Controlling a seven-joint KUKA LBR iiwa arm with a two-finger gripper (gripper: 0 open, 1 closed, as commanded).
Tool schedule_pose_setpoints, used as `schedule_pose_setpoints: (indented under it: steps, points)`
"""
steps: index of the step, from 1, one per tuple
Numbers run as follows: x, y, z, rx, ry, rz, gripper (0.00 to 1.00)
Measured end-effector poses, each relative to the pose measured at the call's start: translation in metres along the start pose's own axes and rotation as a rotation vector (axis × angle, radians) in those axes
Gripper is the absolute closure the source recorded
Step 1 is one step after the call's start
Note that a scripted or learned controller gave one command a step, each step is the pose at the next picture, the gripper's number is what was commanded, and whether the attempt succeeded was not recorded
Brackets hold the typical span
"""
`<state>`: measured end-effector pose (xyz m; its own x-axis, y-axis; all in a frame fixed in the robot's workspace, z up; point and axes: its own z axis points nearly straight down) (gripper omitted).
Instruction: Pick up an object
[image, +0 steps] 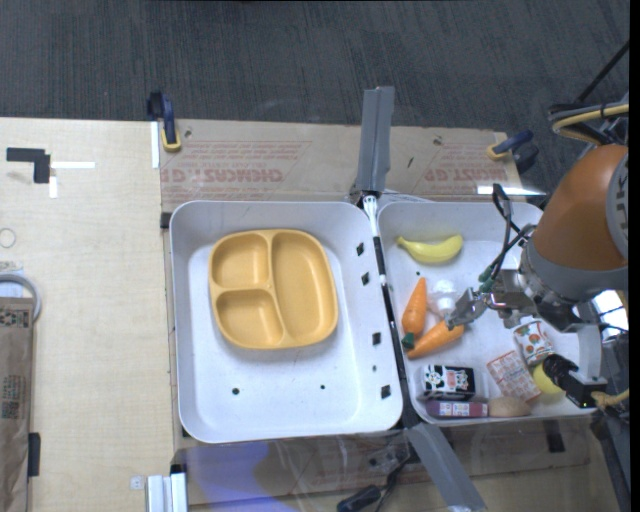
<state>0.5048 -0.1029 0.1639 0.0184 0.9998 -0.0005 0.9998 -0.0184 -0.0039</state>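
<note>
I'm looking down on a robotics lab bench: a pale plywood benchtop (80, 330) carries two shallow white plastic bins (190, 330), backed by printed brown cardboard (260, 160) held with clamps, cables trailing at the right, dark grey carpet (250, 50) beyond.

One fixed camera above the desk (80, 300) looks down at a slant on both bins (190, 330), moderately near; the arm (590, 210) enters from the right.

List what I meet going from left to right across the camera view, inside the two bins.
Yellow divided plate → upright carrot → claw → red-and-white packet.
</note>
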Motion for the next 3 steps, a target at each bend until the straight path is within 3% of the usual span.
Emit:
schedule_pose_setpoints:
  steps: [1, 2, 3]
  points:
    - [0.012, 0.02, 0.073, -0.001, 0.0, -0.16, 0.0]
    - [0.011, 0.021, 0.064, -0.001, 0.0, -0.158, 1.0]
    - [-0.003, 0.031, -0.091, -0.001, -0.001, -0.001, 1.0]
